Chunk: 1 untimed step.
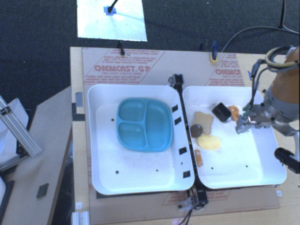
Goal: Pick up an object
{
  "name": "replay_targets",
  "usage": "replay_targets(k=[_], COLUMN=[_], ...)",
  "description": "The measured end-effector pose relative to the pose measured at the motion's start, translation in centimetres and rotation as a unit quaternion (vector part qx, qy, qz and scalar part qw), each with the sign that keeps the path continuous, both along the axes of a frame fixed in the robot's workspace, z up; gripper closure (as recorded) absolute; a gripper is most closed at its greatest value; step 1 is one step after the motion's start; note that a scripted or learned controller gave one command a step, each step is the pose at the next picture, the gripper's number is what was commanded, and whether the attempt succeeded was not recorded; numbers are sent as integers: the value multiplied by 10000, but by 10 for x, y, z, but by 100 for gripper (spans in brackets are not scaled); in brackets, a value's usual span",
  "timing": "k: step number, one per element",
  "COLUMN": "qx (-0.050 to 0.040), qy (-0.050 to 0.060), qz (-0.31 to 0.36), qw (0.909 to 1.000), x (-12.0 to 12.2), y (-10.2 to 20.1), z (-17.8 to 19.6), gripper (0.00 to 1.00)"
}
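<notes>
Objects for picking lie clustered in the right bin (262, 172), toward the divider (186, 139) between the two bins: a black block (221, 111), a small orange piece (234, 111), a tan flat piece (203, 120), a brown round item (196, 131), a yellow oval (209, 142) and a thin orange stick (198, 158). The end effector (243, 125) hangs low over the same bin, farther from the divider than all of them; whether it is apart or together cannot be told. The black block and orange piece lie nearest it, on its divider side, so a short move that way looks likely. On the divider's other side, the left bin (108, 172) holds a blue divided plate (143, 124).
</notes>
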<state>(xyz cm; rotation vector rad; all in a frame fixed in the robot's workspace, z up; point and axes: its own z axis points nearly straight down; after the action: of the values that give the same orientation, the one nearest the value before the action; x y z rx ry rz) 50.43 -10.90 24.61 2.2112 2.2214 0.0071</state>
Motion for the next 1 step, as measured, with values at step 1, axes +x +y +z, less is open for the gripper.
replay_targets(k=[1], qx=[14], qy=[31], qz=[25], qw=[10000], x=[15], y=[53], z=[-13], gripper=[100])
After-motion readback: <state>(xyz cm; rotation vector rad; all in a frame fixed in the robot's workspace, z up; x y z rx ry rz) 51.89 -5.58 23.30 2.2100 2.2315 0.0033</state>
